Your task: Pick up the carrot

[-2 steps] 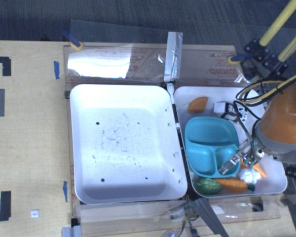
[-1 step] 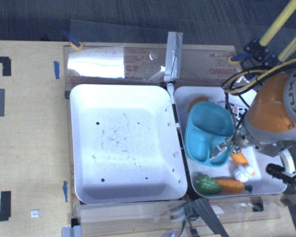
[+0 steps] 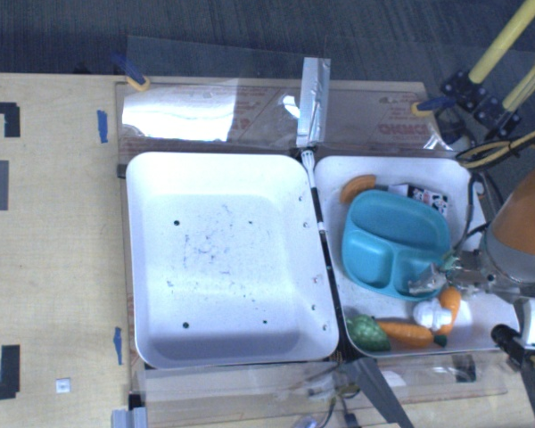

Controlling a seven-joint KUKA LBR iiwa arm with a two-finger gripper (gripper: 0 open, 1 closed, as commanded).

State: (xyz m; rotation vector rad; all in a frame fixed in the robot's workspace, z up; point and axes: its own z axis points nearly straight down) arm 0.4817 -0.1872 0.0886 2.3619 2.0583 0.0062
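Note:
The carrot [image 3: 407,333] is orange with a bushy green top at its left end. It lies flat along the front wall of the right bin [image 3: 481,175], pointing right. My gripper [image 3: 439,281] hangs low over the right bin, at the front right rim of a blue divided dish [image 3: 394,239]. It is just above and to the right of the carrot, with a small gap between them. A small orange and white object [image 3: 448,303] sits directly under the gripper, beside a white round piece [image 3: 425,314].
Another orange item [image 3: 359,186] and a printed packet [image 3: 425,195] lie behind the blue dish. The left bin [image 3: 223,172] adjoins the right one across a shared wall. Yellow poles and black cables [image 3: 490,52] stand at the back right.

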